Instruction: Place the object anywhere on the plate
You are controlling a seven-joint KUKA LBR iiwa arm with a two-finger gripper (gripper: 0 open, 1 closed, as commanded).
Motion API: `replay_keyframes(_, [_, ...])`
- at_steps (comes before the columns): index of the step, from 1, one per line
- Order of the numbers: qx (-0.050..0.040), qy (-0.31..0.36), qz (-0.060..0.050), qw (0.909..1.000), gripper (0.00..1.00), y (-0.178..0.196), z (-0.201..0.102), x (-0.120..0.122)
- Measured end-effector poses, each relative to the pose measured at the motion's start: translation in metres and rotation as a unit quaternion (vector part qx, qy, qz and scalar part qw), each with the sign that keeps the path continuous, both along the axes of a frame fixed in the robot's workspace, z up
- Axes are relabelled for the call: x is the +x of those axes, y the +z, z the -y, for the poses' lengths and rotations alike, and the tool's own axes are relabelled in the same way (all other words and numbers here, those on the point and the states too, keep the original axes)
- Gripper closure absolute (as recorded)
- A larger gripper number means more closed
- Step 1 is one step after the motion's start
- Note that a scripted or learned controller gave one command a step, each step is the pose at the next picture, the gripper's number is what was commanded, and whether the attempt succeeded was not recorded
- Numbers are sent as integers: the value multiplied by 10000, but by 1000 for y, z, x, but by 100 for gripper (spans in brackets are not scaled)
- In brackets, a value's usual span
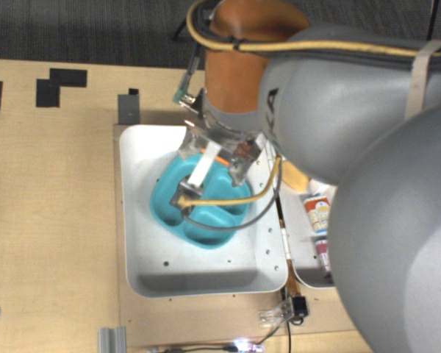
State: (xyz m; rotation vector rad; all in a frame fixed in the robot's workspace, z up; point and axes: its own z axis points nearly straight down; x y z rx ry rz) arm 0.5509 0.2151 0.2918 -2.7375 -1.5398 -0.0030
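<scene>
A teal plate [167, 201] lies in the left white bin [143, 271], a little toward its back. My gripper [209, 184] hangs low over the plate's middle and hides much of it. A yellow cable from the wrist loops across the plate's front half. I cannot make out any object held at the gripper or lying on the visible part of the plate. In the right bin [309, 276] a small packet with a red and white label [317, 213] lies beside a yellow-orange object [294, 175], both partly covered by the arm.
The grey arm with its orange band [235, 65] covers most of the right bin and the right side of the view. A dark item [322, 254] lies near the right bin's front. The left bin's front floor is bare white.
</scene>
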Motion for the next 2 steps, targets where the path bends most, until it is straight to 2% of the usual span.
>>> replay_keyframes(2, [0,0,0,10000,0,0,0,0])
